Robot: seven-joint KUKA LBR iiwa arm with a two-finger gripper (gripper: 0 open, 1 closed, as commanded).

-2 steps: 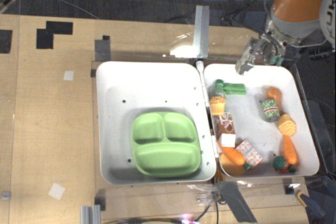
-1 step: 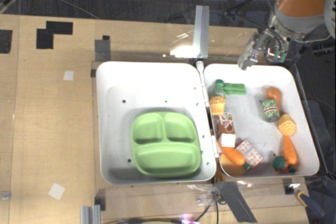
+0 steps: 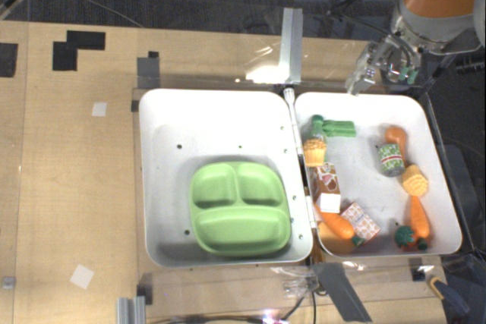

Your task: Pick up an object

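The grey arm with its orange band is hovering above the far right corner of the right-hand shallow white bin [image 3: 425, 111], with the two-finger gripper [image 3: 373, 72] hanging just outside the bin's far rim. How the gripper is set cannot be told from this view, and nothing is showing in its grasp.

The candidate objects are all lying in the right-hand bin. A green toy piece [image 3: 332, 127] is lying near the far rim, closest to the gripper. A small patterned can [image 3: 391, 158] is resting beside an orange rounded toy [image 3: 395, 136]. An orange toy carrot [image 3: 418, 218] is lying along the right wall, and a second orange carrot [image 3: 336, 224] is crowding a small printed box [image 3: 361, 222] near the front. The left-hand white bin [image 3: 156, 163] is holding a green divided plastic tray [image 3: 239, 207].

In the inspector's judgement, the step in hand is the approach. The green toy piece is standing apart from its neighbours and is the soundest target. The gripper should be descending vertically over its middle, fingers straddling its narrow width, clear of the bin wall. The crowded front cluster is inviting a failed or double grasp.
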